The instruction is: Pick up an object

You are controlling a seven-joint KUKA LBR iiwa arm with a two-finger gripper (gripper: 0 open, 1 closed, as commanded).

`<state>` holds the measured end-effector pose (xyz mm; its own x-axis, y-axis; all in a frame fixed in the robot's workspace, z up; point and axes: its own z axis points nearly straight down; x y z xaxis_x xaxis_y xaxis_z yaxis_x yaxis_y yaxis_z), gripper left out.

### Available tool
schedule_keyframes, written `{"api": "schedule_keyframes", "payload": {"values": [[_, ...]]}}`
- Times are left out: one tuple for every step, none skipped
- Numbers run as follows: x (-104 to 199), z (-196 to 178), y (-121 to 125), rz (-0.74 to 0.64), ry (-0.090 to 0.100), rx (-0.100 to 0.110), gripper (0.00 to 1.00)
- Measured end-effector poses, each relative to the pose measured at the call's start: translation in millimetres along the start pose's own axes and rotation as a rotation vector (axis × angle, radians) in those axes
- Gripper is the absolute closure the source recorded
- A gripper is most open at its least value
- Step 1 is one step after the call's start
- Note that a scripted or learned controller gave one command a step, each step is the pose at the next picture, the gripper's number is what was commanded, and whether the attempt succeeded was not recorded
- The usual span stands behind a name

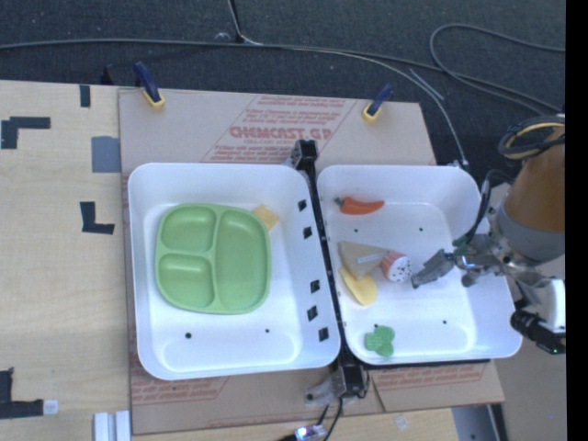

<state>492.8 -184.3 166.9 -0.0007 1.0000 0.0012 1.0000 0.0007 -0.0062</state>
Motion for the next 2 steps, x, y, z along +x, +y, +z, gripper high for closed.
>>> {"api": "schedule_keyframes", "payload": {"values": [[-5.7, 45.9, -0.3, 0.000, 0.000, 0.000, 0.00], [-5.6, 83.4, 0.1, 0.000, -0.003, -0.006, 0.00]]}}
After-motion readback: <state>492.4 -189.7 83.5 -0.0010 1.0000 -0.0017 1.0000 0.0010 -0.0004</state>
